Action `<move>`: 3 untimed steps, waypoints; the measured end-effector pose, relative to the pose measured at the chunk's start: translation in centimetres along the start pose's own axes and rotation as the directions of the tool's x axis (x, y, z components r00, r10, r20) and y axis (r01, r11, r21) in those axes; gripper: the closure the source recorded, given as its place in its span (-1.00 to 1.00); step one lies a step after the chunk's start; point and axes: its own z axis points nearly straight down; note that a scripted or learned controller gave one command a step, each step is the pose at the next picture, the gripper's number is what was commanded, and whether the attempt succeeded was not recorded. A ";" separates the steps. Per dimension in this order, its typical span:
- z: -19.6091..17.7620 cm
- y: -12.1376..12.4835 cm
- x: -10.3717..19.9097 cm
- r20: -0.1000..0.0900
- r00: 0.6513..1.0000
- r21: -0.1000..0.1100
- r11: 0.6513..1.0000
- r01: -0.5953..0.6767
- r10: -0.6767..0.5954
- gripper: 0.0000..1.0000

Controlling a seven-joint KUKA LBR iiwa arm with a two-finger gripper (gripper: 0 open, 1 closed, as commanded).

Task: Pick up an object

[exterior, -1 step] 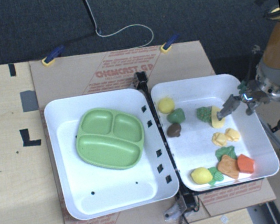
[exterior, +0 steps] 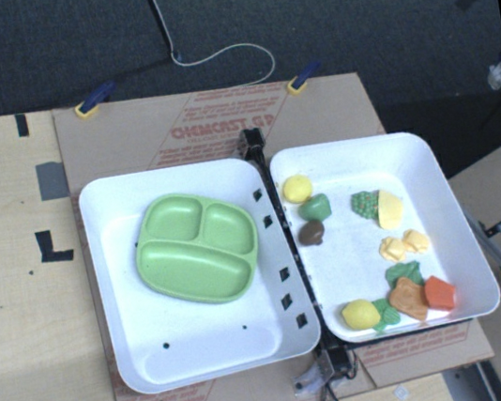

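Right bin [exterior: 419,155] | toy foods scattered, yellow ball [exterior: 297,188] isolated near divider | left bin [exterior: 109,266]: green tray [exterior: 197,246] | gripper state: cannot tell | advise vertical descent onto ball, avoiding clustered corner pieces.

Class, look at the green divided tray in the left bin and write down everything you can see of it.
The green tray is a pale green, smooth, plastic-looking dish with rounded corners and a raised rim. Ridges split it into three compartments: two smaller ones toward the far side and one long one nearer the camera. It lies flat, right way up, turned at a slant, on the floor of the left bin. Its compartments hold nothing.
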 end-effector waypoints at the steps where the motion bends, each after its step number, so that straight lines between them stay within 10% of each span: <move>1: 0.0 0.1 0.0 -0.003 1.000 0.016 1.000 -0.002 0.002 1.00; 2: 10.5 -3.5 0.5 -0.009 1.000 0.030 1.000 -0.005 0.005 1.00; 3: 0.5 2.0 2.6 -0.002 1.000 0.007 1.000 0.002 -0.002 1.00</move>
